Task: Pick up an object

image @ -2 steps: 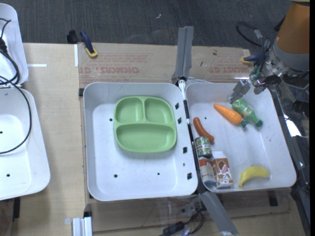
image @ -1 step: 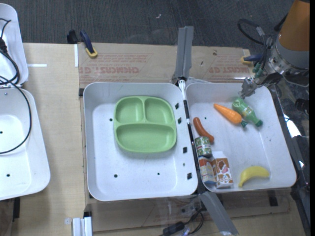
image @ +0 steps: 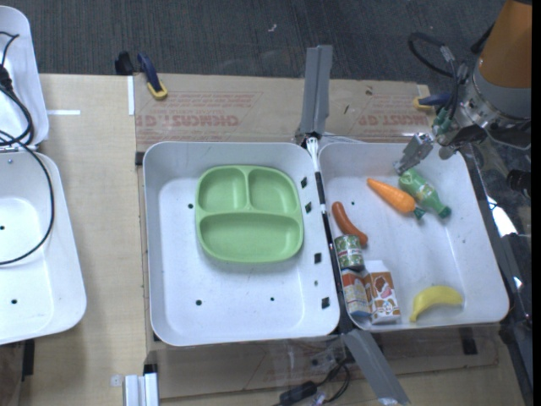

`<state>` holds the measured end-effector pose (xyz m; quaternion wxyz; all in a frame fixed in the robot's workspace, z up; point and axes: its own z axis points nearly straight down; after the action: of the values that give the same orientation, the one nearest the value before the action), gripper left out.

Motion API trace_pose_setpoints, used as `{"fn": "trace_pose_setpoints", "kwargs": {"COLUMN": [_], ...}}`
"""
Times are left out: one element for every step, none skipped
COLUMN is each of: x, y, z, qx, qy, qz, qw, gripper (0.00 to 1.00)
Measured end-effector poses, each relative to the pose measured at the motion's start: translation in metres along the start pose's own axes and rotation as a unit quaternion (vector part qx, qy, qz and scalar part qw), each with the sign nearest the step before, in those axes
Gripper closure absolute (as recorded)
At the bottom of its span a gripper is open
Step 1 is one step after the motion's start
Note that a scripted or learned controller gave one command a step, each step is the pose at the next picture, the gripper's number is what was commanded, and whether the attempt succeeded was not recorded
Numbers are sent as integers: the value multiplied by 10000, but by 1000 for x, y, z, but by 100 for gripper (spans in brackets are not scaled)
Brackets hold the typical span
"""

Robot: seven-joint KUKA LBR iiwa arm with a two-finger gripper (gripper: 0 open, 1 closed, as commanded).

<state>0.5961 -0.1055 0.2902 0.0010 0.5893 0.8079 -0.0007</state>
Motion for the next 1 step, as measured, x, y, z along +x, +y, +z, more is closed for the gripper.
{"fn": "trace_pose_setpoints", "kwargs": {"x": [-13], "y": [11], "z": [155], "qx": [6], "qy": [12], "qz": [-207], "qw": [9998], "gripper": [0]}}
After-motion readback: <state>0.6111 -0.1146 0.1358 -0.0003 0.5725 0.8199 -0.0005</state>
